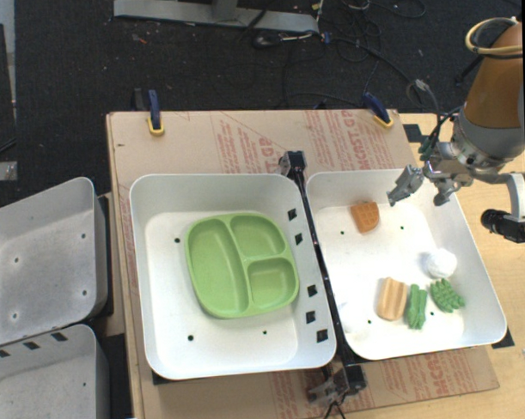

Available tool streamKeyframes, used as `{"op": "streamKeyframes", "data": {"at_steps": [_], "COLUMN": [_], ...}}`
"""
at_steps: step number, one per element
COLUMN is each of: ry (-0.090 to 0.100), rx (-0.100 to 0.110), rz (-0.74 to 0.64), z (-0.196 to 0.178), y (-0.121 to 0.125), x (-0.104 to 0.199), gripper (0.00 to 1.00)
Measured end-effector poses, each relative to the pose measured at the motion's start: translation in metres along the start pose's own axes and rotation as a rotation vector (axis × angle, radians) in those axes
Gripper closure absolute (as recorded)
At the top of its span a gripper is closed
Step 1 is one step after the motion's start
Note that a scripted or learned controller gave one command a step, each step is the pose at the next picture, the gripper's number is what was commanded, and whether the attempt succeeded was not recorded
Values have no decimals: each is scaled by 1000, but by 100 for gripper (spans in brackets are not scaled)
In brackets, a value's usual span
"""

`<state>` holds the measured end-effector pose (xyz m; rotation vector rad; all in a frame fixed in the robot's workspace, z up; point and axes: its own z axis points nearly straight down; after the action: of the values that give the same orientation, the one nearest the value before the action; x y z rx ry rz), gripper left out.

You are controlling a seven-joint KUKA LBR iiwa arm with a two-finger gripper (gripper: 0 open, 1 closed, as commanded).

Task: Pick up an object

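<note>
Dark floor with loose cables surrounds the cardboard-topped worktop (208,133), where the end effector (425,188) hangs over the far right part of the right bin (470,240), fingers spread apart with nothing between them, so no pick is made and the whole grasp is left to do. Nearest candidate is the orange block (364,216) just to its left on the bin floor, with a white ball (439,263), tan piece (389,299), green stick (415,306) and green bumpy toy (446,297) nearer the front. Left bin (159,208) holds a green divided plate (243,263), untouched.
</note>
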<state>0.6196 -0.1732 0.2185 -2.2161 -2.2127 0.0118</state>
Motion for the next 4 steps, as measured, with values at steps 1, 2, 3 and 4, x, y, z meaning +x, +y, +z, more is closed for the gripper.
{"op": "streamKeyframes", "data": {"at_steps": [1,2,3,4], "ry": [-2,-2,-1,1], "rx": [-12,-9,-9,-17], "rz": [-3,0,-5,-4], "z": [-8,49,103,121], "y": [3,8,15,18], "x": [0,-8,1,1], "gripper": [0,0,0,0]}}
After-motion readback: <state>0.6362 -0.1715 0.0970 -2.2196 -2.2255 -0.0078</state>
